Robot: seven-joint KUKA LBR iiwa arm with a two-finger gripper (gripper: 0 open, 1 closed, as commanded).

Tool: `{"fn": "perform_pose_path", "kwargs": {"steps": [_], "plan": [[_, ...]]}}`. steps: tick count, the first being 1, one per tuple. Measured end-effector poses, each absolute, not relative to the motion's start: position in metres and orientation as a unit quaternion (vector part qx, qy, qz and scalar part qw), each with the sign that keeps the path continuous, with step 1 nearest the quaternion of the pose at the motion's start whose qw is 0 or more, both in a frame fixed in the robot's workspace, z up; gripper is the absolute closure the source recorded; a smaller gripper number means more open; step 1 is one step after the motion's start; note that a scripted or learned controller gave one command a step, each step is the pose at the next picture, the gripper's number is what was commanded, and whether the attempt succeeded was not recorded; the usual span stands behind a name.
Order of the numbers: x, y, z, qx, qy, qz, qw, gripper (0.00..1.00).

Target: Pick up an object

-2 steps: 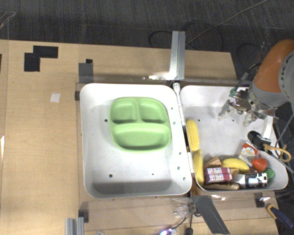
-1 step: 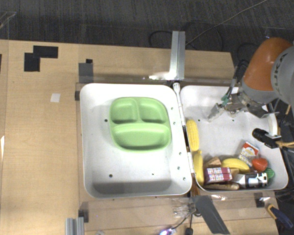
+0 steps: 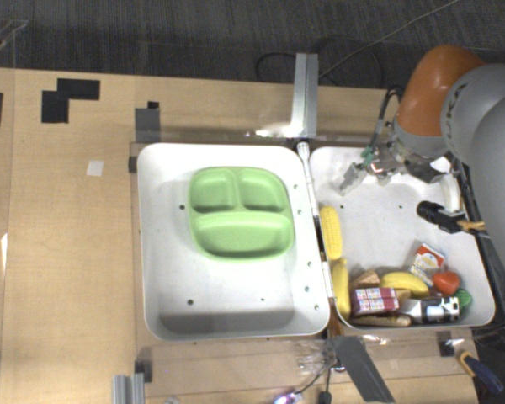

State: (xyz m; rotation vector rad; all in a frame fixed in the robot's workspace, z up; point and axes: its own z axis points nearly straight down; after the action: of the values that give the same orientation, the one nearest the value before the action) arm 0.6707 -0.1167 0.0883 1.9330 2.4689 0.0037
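Pre-grasp phase, nothing picked yet. Gripper [image 3: 354, 176] hangs over far-left part of right bin [image 3: 387, 213], above bare floor; cannot tell its state, too small and blurred. Nothing seen in it.

Candidate objects bunched along right bin's near edge: banana [image 3: 406, 283], tomato [image 3: 445, 283], purple box [image 3: 377, 298], dark can [image 3: 438, 311]. Corn cob [image 3: 330, 231] lies along bin's left wall, nearest to gripper.

Left bin [image 3: 164, 225] carries green divided plate [image 3: 239, 212].

Next, my read: shift toward near edge or left wall, centre on one item, descend. Clutter risks poor grip; corn cob sits tight to wall.

We see the arm [image 3: 480, 116] cut off by the right edge. The heaped items [image 3: 404, 297] overlap, and their labels are too small to read.
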Motion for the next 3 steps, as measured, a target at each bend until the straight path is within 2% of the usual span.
{"fn": "perform_pose_path", "kwargs": {"steps": [1,2,3], "plan": [[0.674,-0.114,0.103,0.614,0.789,0.0053,0.007,1.00],[0.674,-0.113,0.102,0.614,0.789,0.0048,0.005,0.00],[0.671,-0.139,0.131,0.591,0.806,0.0022,0.004,0.00]]}}
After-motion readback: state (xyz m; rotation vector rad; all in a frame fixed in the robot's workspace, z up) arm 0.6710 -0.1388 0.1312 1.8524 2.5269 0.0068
